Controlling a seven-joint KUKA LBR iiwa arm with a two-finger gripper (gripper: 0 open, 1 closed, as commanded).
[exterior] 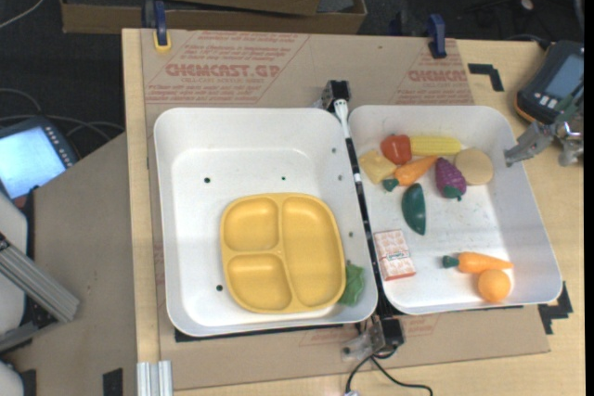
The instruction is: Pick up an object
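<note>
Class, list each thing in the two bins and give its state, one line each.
Yellow tray: flat, compartments bare.
Green leaf: tucked against the tray's corner.
Dark green pepper: lying alone.
Small carton: lying flat.
Carrot: on its side, beside the orange.

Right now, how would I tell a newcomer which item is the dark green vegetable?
Look in the right-hand white bin, below the cluster of toy food at its top. The dark green vegetable lies alone near the bin's left side, above the small red-and-white packet. It is the bin's only dark green piece.
</note>
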